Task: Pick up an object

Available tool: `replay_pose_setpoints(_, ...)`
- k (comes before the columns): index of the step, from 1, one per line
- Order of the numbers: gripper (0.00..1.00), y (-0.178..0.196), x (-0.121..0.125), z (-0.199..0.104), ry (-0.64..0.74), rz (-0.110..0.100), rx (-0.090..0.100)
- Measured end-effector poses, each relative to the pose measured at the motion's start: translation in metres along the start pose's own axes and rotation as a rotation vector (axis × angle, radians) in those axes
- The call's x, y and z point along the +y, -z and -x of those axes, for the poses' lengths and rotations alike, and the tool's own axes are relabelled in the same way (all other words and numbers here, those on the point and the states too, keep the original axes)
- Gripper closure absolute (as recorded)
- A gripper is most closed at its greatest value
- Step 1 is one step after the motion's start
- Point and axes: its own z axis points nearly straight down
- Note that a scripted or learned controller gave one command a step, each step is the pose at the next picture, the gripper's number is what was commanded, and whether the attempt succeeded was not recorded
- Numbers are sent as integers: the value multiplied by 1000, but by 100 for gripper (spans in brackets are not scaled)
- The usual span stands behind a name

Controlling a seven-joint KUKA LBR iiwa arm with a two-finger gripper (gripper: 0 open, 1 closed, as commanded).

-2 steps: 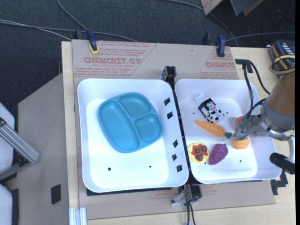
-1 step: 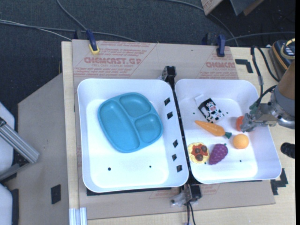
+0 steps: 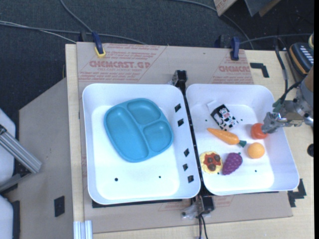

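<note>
The right bin [image 3: 279, 180] holds several toy foods. A red tomato [image 3: 256, 132] lies at its right side, an orange ball [image 3: 255, 150] just in front of it. A carrot [image 3: 224, 136] lies in the middle, with a black-and-white cow figure [image 3: 223, 116] behind it. Purple grapes [image 3: 232, 163] and a small yellow pizza piece [image 3: 211, 162] sit near the front. My gripper [image 3: 269, 123] reaches in from the right, low over the bin's right side. It touches or overlaps the tomato's right edge and hides part of it.
A blue divided plate [image 3: 138, 129] lies in the left bin [image 3: 134, 188]. A black divider strip [image 3: 185, 133] runs between the two bins. Clamps and cables sit along the back of the cardboard-covered bench.
</note>
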Motion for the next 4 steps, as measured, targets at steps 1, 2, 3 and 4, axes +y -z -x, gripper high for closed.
replay_pose_setpoints(1,100,54,2,0,0,1,-1)
replay_pose_setpoints(2,100,51,-2,-60,4,-8,5)
replay_pose_setpoints(3,100,31,-2,-114,4,-10,5)
replay_pose_setpoints(4,100,21,-9,-161,3,-10,5)
